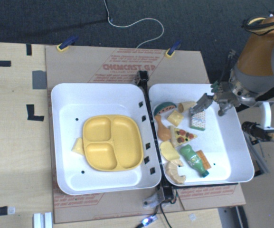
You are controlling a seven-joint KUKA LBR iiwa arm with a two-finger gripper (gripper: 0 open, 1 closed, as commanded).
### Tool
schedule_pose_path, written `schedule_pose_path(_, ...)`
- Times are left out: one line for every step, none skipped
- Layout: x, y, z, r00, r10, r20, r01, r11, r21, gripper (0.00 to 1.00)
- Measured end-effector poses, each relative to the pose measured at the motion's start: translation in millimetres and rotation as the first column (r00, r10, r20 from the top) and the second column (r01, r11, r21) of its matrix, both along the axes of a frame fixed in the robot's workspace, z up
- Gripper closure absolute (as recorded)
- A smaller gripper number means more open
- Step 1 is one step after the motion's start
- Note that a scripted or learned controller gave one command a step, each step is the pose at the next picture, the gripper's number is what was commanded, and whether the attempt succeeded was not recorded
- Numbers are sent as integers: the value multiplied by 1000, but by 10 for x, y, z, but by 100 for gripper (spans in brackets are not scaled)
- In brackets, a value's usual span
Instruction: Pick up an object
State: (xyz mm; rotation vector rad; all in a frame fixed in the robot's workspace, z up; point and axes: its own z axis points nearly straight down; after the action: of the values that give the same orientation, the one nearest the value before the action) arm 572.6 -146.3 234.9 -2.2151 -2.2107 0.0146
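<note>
Camera view ran left to right like this: the desk lay bare and pale at the far left, then came the cardboard sheet that carried both bins. The left bin held a yellow divided plate lying flat near its middle, with a pale yellow wedge tucked under its left rim, probably slid there against the plate.

Across the divider, the right bin had its pieces crowded along the left wall, likely because they had tumbled there loose. I counted a watermelon slice, a cheese block, a pizza slice, a green bottle lying on its side, and a pale banana-like piece at the front.

My end effector hung over the bin's upper right part, tilted down toward the pile. Whether it was apart or together, I could not tell. A small speckled card sat just below its tip; I could not tell whether they touched, so I judged nothing was held yet.
</note>
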Motion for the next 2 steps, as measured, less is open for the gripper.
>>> schedule_pose_path(22, 4, 80, 1000, 3, 13, -3, 1000, -2, 0)
schedule_pose_path(16, -9, -560, 1000, 3, 9, -3, 1000, -2, 0)
